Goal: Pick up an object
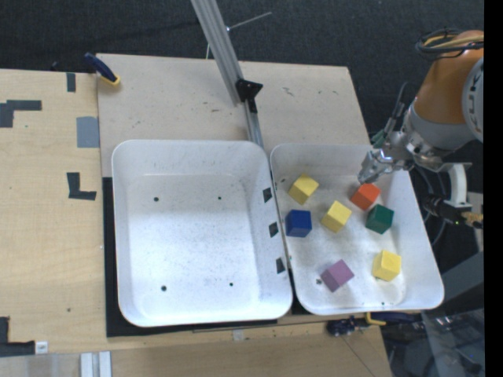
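The right bin (409, 293) holds several small cubes: a yellow one (304, 188), a blue one (298, 223), a second yellow one (336, 215), an orange-red one (364, 196), a dark green one (380, 218), a purple one (337, 274) and a third yellow one (387, 265). My gripper (372, 171) hangs over the bin's far right part, just above and behind the orange-red cube. Nothing shows between its fingers.
The left bin (126, 163) sits beside the right one, sharing a middle wall. A slanted metal pole (220, 42) rises behind the bins. A blue and yellow clamp (102, 69) lies at the bench's far left, another (357, 324) at the front edge.
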Motion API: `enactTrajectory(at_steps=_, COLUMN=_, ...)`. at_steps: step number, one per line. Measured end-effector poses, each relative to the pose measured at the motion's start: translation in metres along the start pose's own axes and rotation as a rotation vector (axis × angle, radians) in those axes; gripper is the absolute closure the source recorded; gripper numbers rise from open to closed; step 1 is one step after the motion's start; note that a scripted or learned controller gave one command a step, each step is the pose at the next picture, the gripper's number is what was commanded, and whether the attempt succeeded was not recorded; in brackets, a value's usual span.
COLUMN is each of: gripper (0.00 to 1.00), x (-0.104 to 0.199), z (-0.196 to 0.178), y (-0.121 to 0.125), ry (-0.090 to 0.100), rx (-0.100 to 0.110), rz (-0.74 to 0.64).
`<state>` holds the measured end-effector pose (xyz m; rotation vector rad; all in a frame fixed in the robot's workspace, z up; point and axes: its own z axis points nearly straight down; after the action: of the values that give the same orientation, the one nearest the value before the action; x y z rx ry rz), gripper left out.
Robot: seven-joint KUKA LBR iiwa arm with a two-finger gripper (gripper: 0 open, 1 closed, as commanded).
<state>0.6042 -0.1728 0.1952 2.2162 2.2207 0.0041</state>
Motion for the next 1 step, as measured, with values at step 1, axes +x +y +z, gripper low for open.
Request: enactTrajectory(at_steps=1, gripper=1.00, x=-0.0028, z=-0.0502, y=-0.0078, ry=-0.001, rx=0.000, rz=0.001)
